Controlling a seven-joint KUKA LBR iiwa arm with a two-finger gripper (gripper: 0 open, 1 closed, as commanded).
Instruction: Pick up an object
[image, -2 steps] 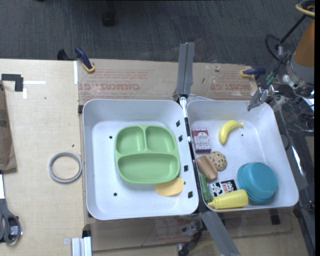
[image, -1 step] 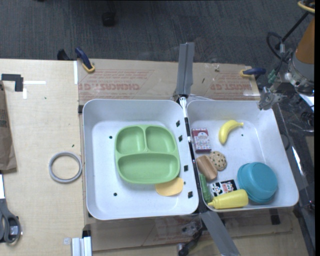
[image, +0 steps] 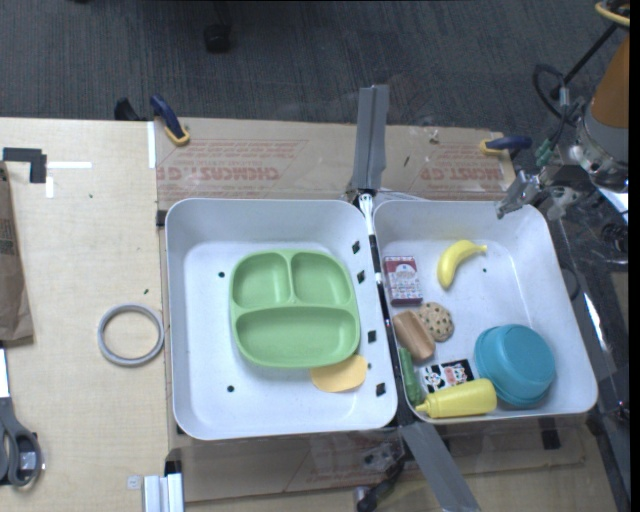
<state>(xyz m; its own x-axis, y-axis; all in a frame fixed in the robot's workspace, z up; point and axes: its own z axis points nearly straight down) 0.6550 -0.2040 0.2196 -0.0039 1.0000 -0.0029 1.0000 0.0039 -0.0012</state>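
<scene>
The right bin holds a yellow banana, a red box, a cookie, a brown bread roll, a blue bowl, a yellow squeeze bottle and a black-and-white packet. In the left bin lies a green divided plate, with a flat yellow piece at its front edge. My gripper hangs over the far right corner of the right bin, above and right of the banana, with nothing seen in it.
Left of the bins, a grey tape ring lies on the bench and scissors sit at the front left. Blue-and-yellow clamps hold the cardboard behind the bins. Cables hang along the right side.
</scene>
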